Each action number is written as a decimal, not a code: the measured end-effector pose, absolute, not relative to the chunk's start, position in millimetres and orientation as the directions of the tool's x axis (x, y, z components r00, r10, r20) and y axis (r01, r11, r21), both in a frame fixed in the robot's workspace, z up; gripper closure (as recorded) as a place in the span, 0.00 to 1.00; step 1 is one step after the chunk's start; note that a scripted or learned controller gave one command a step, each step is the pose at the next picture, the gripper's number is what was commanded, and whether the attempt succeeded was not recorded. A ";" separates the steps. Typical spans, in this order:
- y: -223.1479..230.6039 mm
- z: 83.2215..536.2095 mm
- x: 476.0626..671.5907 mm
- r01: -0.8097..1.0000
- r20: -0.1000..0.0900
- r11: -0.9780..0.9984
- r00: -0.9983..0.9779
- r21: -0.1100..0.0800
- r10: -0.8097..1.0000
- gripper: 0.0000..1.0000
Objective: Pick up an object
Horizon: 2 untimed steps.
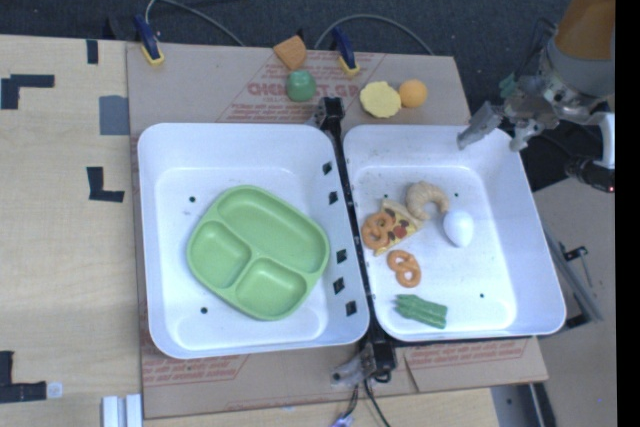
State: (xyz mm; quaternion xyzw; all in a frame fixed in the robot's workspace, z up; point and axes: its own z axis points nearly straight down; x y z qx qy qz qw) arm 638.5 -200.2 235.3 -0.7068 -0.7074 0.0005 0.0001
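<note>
I'm hovering my gripper [497, 127], fingers spread and pinching nothing, over the right white bin's [520, 310] far corner. The smooth white egg [459, 227] is lying mid-bin, touching the beige croissant [425, 198]; it's likely squirting free.

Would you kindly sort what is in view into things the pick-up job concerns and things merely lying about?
Job:
gripper
white egg
pretzel
pizza slice
green beans
tan pastry
right bin

Lying about:
green plate
orange block
green ball
yellow fruit
orange ball
</note>
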 end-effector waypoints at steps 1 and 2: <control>-110.9 134.9 610.2 1.000 0.002 0.002 -0.002 -0.004 1.000 0.00; -137.1 91.3 621.6 1.000 0.003 0.002 -0.002 0.007 1.000 0.00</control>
